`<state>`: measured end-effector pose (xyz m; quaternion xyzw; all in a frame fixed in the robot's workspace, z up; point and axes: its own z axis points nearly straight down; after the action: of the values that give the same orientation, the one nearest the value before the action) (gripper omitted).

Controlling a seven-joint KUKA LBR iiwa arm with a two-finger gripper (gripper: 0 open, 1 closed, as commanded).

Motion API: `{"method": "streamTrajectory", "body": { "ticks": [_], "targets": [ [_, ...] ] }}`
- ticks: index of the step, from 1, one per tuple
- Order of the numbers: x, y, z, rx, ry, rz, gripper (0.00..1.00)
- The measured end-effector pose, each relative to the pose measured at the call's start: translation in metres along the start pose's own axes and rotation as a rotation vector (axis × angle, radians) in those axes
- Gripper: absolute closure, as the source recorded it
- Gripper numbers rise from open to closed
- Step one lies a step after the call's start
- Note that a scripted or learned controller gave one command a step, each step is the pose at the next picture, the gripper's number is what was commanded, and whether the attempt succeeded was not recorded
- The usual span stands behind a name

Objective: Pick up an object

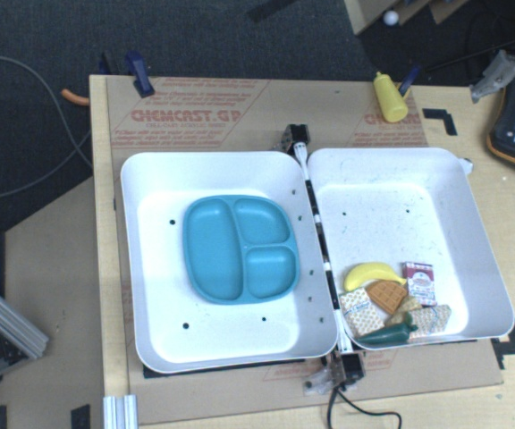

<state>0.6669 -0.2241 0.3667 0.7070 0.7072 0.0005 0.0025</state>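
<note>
In the right bin (392, 181), a small pile of toy food lies at the near left corner. It holds a yellow banana (370, 274), a brown waffle-like piece (386, 295), a red and white carton (418, 283), a green pepper (388, 333) and patterned packets (358, 308). The left bin (150, 239) carries a blue divided plate (240, 247) at its middle.
A yellow bottle-shaped object (389, 97) stands on the cardboard behind the right bin. A blue clamp (138, 73) sits at the board's far left corner. Black clips (295, 136) join the bins at their shared edge. Equipment (514, 128) lies at the far right.
</note>
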Motion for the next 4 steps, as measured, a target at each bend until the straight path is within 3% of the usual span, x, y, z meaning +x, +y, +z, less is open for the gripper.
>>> {"method": "streamTrajectory", "body": {
  "ticks": [1,2,3,4],
  "targets": [
    [0.049,-0.019,0.131,0.006,0.004,-0.001,0.0],
    [0.001,0.0,0.072,0.001,0.0,0.0,0.0],
    [0.035,-0.002,0.211,0.007,0.004,-0.001,0.0],
    [0.0,-0.001,0.108,0.001,0.001,0.0,0.0]
  ]
}}
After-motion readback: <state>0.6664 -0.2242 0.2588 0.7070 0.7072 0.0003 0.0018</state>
